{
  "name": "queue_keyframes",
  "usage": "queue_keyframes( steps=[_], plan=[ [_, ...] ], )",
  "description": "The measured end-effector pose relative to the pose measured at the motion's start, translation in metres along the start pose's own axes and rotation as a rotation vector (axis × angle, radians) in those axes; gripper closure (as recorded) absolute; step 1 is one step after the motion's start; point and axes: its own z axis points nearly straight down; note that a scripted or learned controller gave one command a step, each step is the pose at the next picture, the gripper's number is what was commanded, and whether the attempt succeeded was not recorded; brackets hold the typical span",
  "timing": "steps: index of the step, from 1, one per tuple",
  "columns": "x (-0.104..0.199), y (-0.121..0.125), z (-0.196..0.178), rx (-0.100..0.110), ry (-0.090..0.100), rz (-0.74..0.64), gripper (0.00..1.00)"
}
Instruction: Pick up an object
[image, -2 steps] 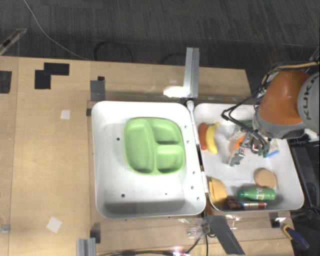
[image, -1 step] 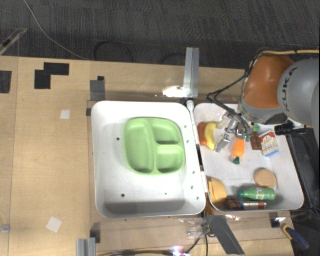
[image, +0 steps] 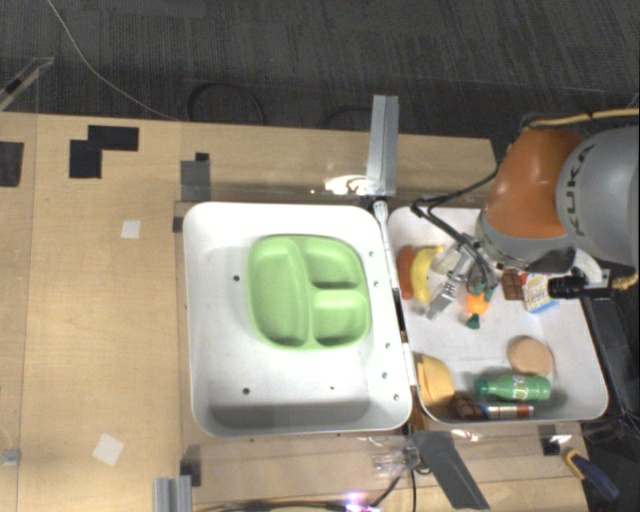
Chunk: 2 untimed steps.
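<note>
The grey arm with its orange band (image: 535, 185) is reaching in over the right-hand shallow white bin (image: 590, 395), its wrist bending down so that the two-finger gripper (image: 447, 290) is pointing toward the bin's left wall. The metal fingers (image: 440, 297) are hanging spread a little apart with nothing between them, so they are released and not grasping anything. Just beside the fingers, on their far-left side, a small yellow and red rounded toy fruit (image: 418, 272) is lying against the bin wall; it is looking like the nearest candidate, probably light, stiff plastic, smooth and liable to slip, so a hold across its narrow middle is likely suiting it best. Just to the other side of the fingers a small orange carrot-shaped piece with a green tip (image: 473, 308) is lying on the bin floor, thin and light, and likely easy to nudge away. Well below the fingers a green plastic bottle with a label (image: 513, 388) is lying on its side, round and apt to roll, near a tan round disc like a biscuit (image: 530, 355) and a yellowish rounded piece (image: 434, 377) at the bin's lower left. Across the wall from the fingers, the left white bin (image: 215, 400) is carrying a pale green divided plastic tray (image: 305, 290).
</note>
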Motion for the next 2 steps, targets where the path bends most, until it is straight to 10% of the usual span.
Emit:
queue_keyframes(
  steps=[1,2],
  plan=[
    [-0.0039,0.0024,-0.0126,-0.004,-0.013,-0.005,1.00],
    [-0.0035,0.0024,-0.0120,-0.004,-0.011,-0.006,0.00]
  ],
)
